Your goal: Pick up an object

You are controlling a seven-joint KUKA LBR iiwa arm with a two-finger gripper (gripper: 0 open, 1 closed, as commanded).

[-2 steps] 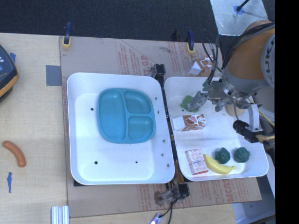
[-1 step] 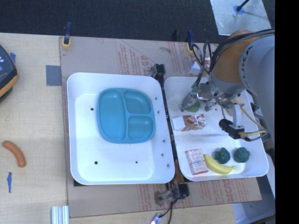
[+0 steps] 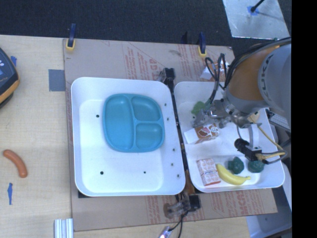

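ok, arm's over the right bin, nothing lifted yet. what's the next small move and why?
Probably a short descent onto the red-and-white packet. The gripper sits low over the right bin, just above and beside that packet, and nothing shows between its fingers. The banana, the second packet and the dark green pieces lie farther toward the near edge, so they would need a larger shift.

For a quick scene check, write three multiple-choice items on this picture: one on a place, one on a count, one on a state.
1. Where does the blue divided plate lie?
A. left bin
B. right bin
C. bare bench

2. How many compartments does the plate have?
A. two
B. three
C. five

3. How does the banana lie?
A. on the plate
B. flat in the right bin
C. beside the sausage

Key: 1 A, it rests in the left bin; 2 B, one long and two smaller; 3 B, it lies near that bin's front edge, beside a packet.
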